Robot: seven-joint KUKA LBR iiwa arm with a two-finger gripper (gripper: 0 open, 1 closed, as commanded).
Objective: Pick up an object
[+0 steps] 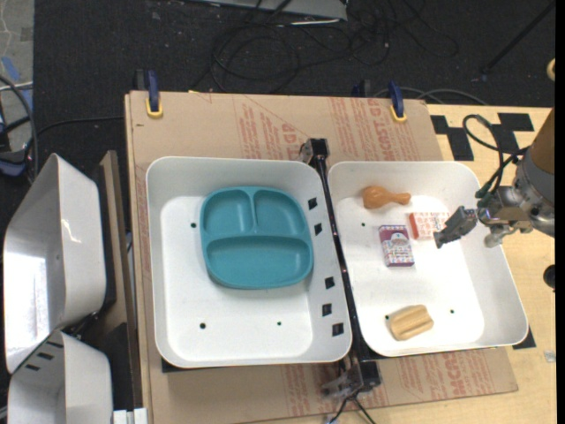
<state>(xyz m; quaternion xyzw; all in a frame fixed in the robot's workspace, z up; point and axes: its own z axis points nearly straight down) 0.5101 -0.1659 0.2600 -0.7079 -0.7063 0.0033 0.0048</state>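
Observation:
The right bin [494, 290] holds a tan drumstick-shaped toy [385, 198] at the back. A small red and white box [425, 224] lies near the middle, with a maroon patterned box [396, 245] just left of it. A tan bread-like block [410, 321] rests near the front. My gripper [454, 228] reaches in from the right and hangs just right of the red and white box, close to its edge. Nothing shows in its grasp.
The left bin [177, 316] bears a teal divided plate [256, 238]. A black divider with clips [334, 263] runs between the bins. Cardboard [265, 122] lies under both bins, and white tubs [53, 246] stand off to the left.

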